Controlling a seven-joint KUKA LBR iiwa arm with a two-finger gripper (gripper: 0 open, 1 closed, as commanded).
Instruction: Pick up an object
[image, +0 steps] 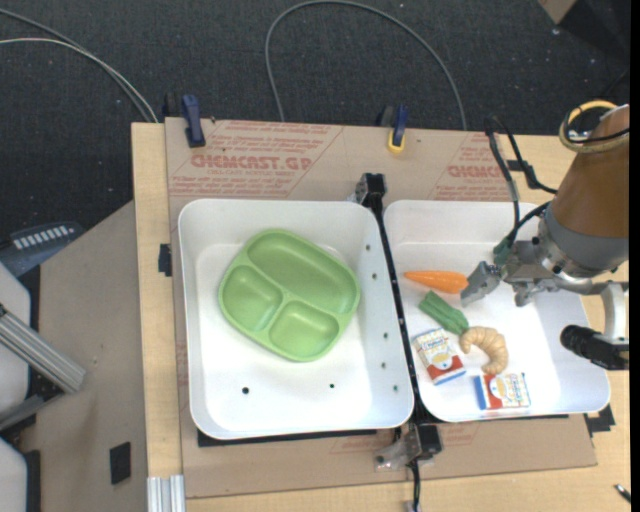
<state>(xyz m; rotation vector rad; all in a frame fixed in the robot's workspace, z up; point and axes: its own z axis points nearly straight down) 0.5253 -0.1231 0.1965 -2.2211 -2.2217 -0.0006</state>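
Camera view, looking down at a slant on a bench topped with printed brown cardboard that bears two shallow white plastic bins with rounded corners. Left bin: holds a glossy light-green divided plate, rounded-square in outline, with three moulded compartments. Right bin: holds five small toy foods. An orange carrot, smooth and tapered, lies roughly level near the bin's left wall. Just below it, a green pod-shaped piece runs diagonally. A tan croissant, curved and ridged, lies below and right of the green piece. A small white carton with red trim sits left of the croissant, and a flat packet with blue and red print lies below it.

Grey arm with an orange band enters from the right. Gripper points left, low over the right bin; whether its fingers are spread or closed cannot be told from this angle, and nothing is seen between them. The carrot's thick end lies just beside the finger tip, with contact uncertain; the other foods lie apart from it, below.
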